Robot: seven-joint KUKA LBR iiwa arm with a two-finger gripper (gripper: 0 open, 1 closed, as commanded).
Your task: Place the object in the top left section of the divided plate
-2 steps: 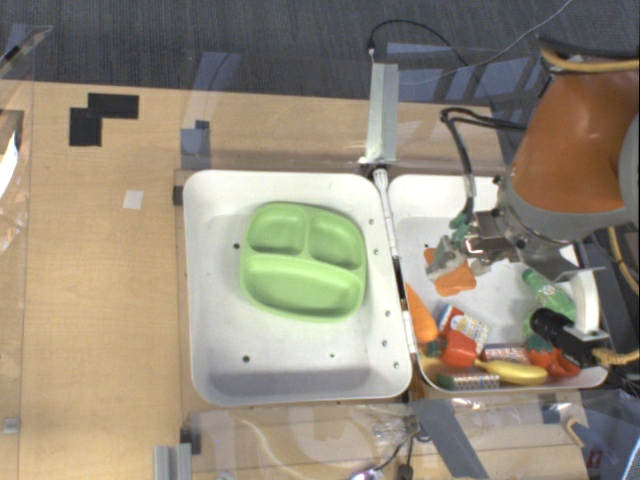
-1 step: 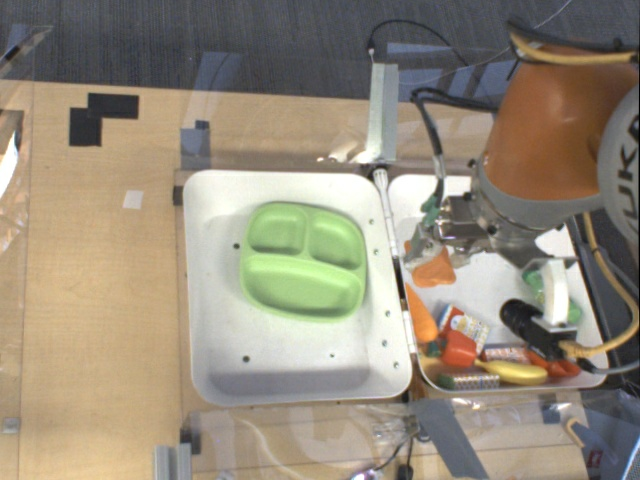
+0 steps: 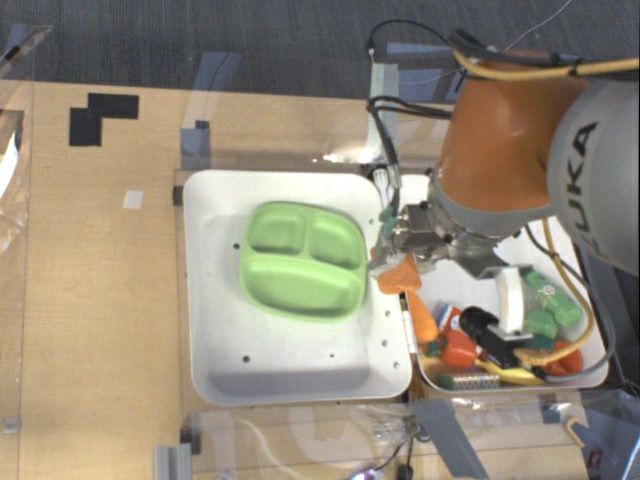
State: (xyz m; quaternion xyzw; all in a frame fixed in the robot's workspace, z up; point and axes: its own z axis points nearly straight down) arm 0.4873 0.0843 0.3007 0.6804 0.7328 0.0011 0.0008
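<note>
Camera view: the arm (image 3: 520, 138) reaches in from the right, its wrist above the rim shared by the two bins. The gripper (image 3: 392, 260) hangs over the right edge of the left bin (image 3: 215, 368), just beside the plate (image 3: 300, 268). An orange piece (image 3: 399, 276) sits directly under the gripper, touching it, above the bin divider. It appears to be carried, but the contact points are hidden by the wrist body, so it cannot be told whether the gripper is clenched on the piece, released, or merely over it. Treat the grasp as unconfirmed. The plate lies roughly centred in the left bin, tilted slightly, with two small sections along its far edge and one large section along its near edge. The target is the small far section on the left (image 3: 277, 230), well apart from the gripper, with the other small section (image 3: 334, 240) between them. The right bin (image 3: 590, 373) holds the remaining clutter, including a carrot (image 3: 424, 320). Procedure for the step in hand, as a judgement: travel left across the plate with the piece kept clear of the section ridges. Stop with the piece centred over the far left section, not over the ridge. Lower until the piece is close to the section floor, then release, so that it cannot bounce or roll into the adjacent section. Main risk: the piece drops early into the near-right section or onto the bin floor.
</note>
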